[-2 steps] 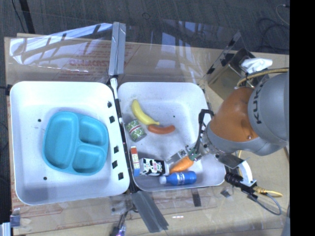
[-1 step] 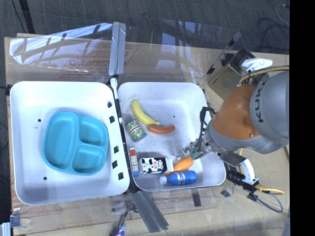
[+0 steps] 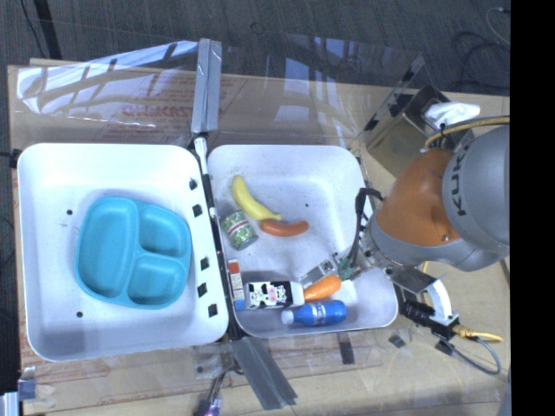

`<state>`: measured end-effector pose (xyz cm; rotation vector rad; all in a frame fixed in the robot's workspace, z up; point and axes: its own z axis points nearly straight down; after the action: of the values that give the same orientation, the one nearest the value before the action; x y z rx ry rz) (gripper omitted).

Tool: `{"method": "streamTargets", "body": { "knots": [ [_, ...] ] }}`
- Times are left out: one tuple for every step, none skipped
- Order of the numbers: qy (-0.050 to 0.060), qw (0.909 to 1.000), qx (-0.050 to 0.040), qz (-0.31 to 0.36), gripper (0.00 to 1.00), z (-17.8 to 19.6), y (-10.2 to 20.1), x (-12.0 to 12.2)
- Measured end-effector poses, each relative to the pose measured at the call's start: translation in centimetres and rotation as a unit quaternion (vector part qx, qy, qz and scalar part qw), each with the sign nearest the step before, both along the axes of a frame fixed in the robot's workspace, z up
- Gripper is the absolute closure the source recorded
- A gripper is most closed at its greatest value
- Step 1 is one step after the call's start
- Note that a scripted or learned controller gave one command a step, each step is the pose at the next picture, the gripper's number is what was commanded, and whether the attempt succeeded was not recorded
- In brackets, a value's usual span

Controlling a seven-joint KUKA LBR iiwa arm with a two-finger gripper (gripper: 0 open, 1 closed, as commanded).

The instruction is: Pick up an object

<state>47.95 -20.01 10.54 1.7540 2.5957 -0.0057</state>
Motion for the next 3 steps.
{"method": "streamTargets", "body": {
  "knots": [
    [0.001,0.9995,0.0033,-0.03,0.0,-1.2,1.5,-0.1],
    [0.001,0.9996,0.0034,-0.027,1.0,-0.2,1.6,0.0],
    [0.001,0.9996,0.0031,-0.027,0.0,-0.2,1.5,0.0]
  ]
}}
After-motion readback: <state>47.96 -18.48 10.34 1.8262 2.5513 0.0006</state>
